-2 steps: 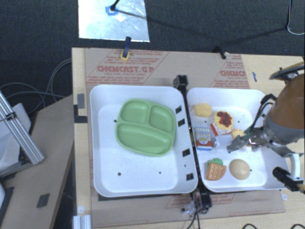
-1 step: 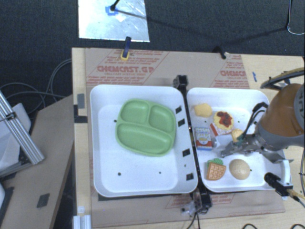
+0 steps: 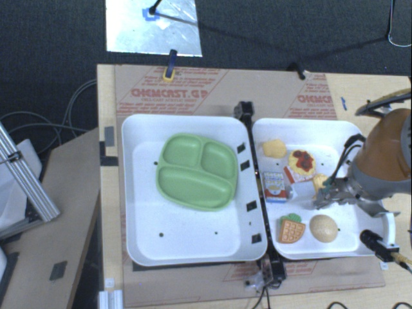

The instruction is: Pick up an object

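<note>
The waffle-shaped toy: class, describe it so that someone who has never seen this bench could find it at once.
Start at the right-hand white bin and go to its near edge. There the waffle-shaped toy lies flat, left of a smooth tan egg-shaped toy. It alone is orange with a square grid pattern.

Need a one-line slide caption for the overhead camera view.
Gripper low in the right bin among toy foods; green divided plate in the left bin.

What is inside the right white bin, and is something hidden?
The right bin holds a yellow lump, pizza slice, small carton, waffle and tan ball. The arm covers its right part.
</note>
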You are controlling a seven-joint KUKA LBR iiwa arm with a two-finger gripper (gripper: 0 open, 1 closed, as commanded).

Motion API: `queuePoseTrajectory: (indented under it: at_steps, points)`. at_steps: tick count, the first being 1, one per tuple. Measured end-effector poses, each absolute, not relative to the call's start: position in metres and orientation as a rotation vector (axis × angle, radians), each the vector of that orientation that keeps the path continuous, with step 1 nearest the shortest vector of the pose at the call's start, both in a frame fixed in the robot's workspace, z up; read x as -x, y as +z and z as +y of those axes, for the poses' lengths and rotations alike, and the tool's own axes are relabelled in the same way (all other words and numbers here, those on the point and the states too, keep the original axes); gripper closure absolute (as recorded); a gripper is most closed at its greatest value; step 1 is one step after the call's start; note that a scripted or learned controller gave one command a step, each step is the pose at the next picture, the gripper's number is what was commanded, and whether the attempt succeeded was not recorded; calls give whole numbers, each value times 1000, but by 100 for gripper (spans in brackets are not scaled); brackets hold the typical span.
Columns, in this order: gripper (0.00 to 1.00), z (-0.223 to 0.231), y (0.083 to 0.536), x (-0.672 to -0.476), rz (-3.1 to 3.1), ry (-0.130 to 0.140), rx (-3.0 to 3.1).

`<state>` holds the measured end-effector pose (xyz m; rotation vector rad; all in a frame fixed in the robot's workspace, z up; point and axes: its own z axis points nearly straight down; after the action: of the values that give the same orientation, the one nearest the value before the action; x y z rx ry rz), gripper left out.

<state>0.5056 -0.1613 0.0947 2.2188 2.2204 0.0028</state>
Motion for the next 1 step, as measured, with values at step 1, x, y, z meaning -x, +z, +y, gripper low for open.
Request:
queuePoseTrajectory:
  at_steps: [1]
  points:
    - [100, -167, 156, -508, 2223, 3, -2215]
